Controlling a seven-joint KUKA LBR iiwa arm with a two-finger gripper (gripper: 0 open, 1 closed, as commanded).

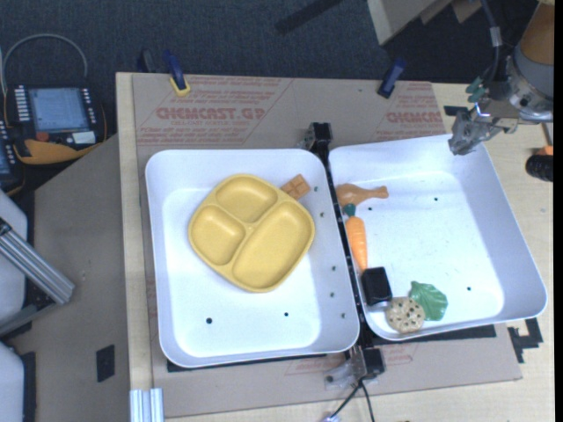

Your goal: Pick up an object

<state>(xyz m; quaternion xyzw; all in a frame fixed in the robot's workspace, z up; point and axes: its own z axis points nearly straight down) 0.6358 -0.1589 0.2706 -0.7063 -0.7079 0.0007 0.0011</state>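
Note:
My gripper [464,141] hangs over the far right corner of the right bin [493,227], nothing visible between its fingers. Along that bin's left side lie a brown drumstick [361,193], an orange carrot [355,241], a small black block [376,285], a round cookie [405,315] and a green leafy piece [431,298]. All of them sit well to the left of and nearer than the gripper. In the left bin [176,315] rests a yellow divided plate [252,232], with a small brown cracker-like piece [296,185] at its far right edge.
The bins stand on a cardboard sheet [264,104] with blue clamps [179,76] at the back. A handheld screen unit [54,117] lies off the bench at the left. A metal rail [35,266] slants at the left edge.

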